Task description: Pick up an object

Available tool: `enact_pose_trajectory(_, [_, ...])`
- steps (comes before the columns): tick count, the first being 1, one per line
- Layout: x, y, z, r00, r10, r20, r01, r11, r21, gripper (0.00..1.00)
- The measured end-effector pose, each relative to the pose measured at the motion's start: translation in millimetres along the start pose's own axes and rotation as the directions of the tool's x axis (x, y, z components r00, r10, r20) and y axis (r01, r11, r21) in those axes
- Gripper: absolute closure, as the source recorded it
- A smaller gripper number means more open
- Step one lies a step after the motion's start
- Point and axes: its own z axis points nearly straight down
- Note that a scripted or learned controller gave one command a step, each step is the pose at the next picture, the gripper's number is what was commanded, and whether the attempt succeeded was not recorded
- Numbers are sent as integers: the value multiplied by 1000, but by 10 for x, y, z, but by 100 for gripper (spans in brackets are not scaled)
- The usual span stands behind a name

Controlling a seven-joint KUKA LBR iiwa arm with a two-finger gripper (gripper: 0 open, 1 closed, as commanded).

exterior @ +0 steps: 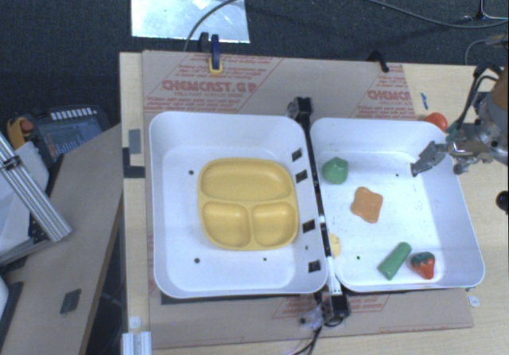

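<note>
Nearest the camera, in the near right corner of the right bin [457, 210]: a toy strawberry [424, 264], red with a green cap, smooth moulded plastic by the look. Touching or just beside it on the left, a green cylinder [394, 260], lying tilted, matte, possibly a toy cucumber or bean.

Further in, mid-bin: an orange flat piece [367, 204] with a lobed, irregular outline. Far left of the same bin: a green rounded lump [335, 170], somewhat pepper-shaped. A small pale yellow thing [334, 246] sits against the divider between the bins; too small to identify.

Hand [421, 162]: at the far right of the right bin, dark fingers pointing left, slanted downward. Nothing is seen between them. Whether they are spread or closed: cannot tell at this resolution. It stands well apart from all four toy items; the orange piece and green lump are the closest candidates.

Progress, as judged: nothing lifted yet. All objects rest on the bin floor. Approach, descent, closure and lift all remain.

Left bin [171, 210]: holds a yellow three-compartment tray [245, 202], rounded corners, glossy plastic, compartments bare.

Both bins are shallow, white, smooth-walled, with small dark dots on the floors. They sit on a cardboard sheet [262, 79] with red printing, laid on the pale wood surface [131, 83].
</note>
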Motion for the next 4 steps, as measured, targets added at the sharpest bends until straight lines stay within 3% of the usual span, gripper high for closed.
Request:
enact_pose_trajectory(1, [5,26,-64,1000,-3,3,3,1000,-11,0])
enact_pose_trajectory(3, [151,129,1107,1000,-6,1,6,1000,-8,0])
enact_pose_trajectory(4, [149,147,1427,1000,-2,3,2,1000,-13,0])
